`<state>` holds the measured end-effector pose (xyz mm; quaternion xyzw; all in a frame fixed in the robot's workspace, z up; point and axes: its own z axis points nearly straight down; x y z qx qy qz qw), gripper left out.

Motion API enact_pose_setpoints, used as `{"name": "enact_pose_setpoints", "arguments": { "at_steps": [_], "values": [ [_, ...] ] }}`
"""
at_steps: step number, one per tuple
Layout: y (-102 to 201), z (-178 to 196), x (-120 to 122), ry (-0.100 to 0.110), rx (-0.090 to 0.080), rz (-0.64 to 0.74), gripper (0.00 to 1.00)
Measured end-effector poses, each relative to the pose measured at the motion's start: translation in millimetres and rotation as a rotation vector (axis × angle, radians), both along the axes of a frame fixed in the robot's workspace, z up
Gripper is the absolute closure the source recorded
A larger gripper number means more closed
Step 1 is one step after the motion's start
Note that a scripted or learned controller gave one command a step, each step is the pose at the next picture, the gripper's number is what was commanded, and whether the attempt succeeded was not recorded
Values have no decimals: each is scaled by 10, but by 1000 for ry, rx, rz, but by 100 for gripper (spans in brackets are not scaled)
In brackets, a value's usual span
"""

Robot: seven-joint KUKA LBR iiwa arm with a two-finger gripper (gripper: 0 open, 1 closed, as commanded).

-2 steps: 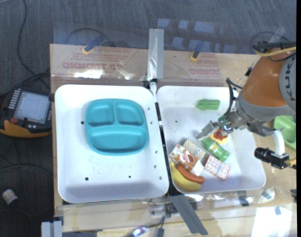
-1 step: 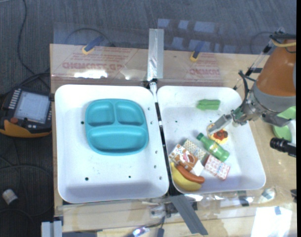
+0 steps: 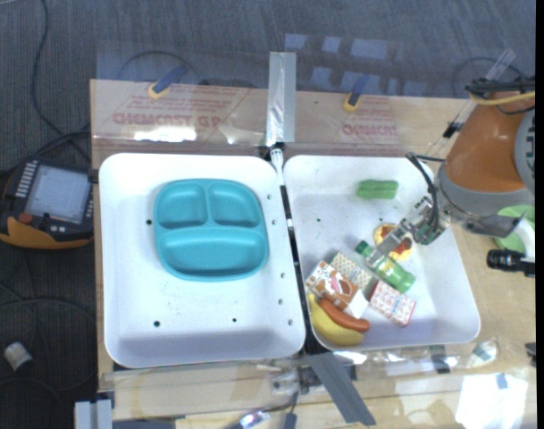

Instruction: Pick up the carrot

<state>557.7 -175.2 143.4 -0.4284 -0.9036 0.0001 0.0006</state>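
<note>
blue tray point(image 3: 211, 228): far left of pincer, in left bin point(image 3: 129, 329)
banana point(image 3: 336, 329): down-left of pincer, front of right bin point(image 3: 450, 307)
carrot point(image 3: 342, 308): down-left of pincer, lying on banana, apart from pincer
green item point(image 3: 377, 189): up-left of pincer
pincer point(image 3: 413, 231): low over toy pile, finger state unclear

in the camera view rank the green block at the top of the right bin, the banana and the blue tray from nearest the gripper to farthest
From the gripper:
1. Green block, up and left of it in the right bin.
2. Banana, at that bin's front left corner.
3. Blue tray, across in the left bin.
</note>
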Motion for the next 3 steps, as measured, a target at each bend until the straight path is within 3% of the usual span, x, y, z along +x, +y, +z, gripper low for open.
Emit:
{"name": "enact_pose_setpoints", "arguments": {
  "at_steps": [1,2,3],
  "values": [
    [-184,-337,-152,-14,2,-82,0],
    [-484,99,75,0,-3,-482,0],
    [-453,-531,-1,-13,0,-104,0]
  ]
}}
